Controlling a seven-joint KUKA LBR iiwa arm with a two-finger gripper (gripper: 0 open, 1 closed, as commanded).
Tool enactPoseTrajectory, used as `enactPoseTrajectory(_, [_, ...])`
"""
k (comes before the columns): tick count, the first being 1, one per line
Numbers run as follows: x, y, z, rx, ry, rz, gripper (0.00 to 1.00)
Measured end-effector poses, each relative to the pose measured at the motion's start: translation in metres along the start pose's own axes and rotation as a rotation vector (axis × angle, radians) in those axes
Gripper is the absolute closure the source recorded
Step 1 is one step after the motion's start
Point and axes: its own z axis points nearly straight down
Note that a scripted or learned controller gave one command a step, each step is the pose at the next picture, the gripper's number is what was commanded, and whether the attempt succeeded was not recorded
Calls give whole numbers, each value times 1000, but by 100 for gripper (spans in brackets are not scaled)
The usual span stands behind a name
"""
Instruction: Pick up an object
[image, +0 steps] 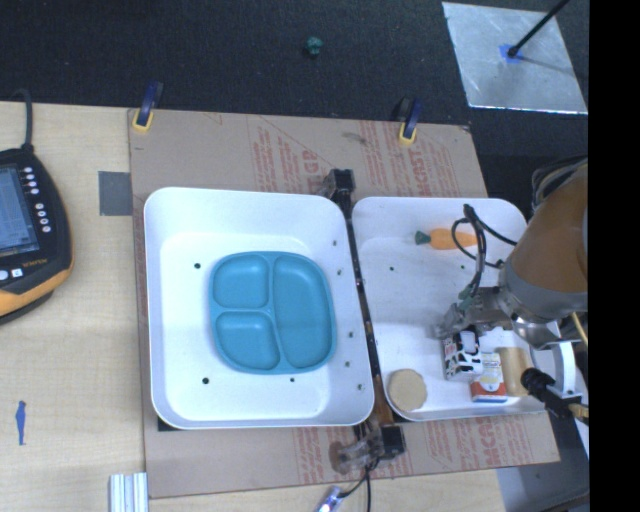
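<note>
Camera view looks down on two white bins side by side on the bench. The left bin (170, 300) carries a blue divided plate (272, 311) at its middle. The right bin (400, 230) holds the pickable things: a toy carrot (446, 238) near its far edge, a round tan disc (406, 390) at its near left corner, and a small carton with red and white print (487, 375) by its near right edge, just beside a pale cylinder (513, 366). The grey arm with its orange band (555, 245) reaches in over the right edge of this bin, and the gripper (462, 345) hangs low over the near half, its dark body and cabling covering the tips, so whether the fingers are apart or together cannot be told, and nothing can be seen clamped between them. The nearest thing is the carton: it lies just toward the bin's near right corner from the gripper, seemingly touching or nearly under its lower end. The carton's long axis appears to run roughly from the far edge toward the near edge, though part of it is hidden. The disc lies toward the near left corner, a little apart; the carrot is well apart toward the far edge, its long axis along that edge. Judging by this layout, the coming grasp most likely turns on the carton, needing a slight shift toward the near right corner.
</note>
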Motion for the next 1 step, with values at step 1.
enactPoseTrajectory(1, [70,9,-91,-4,2,4,100])
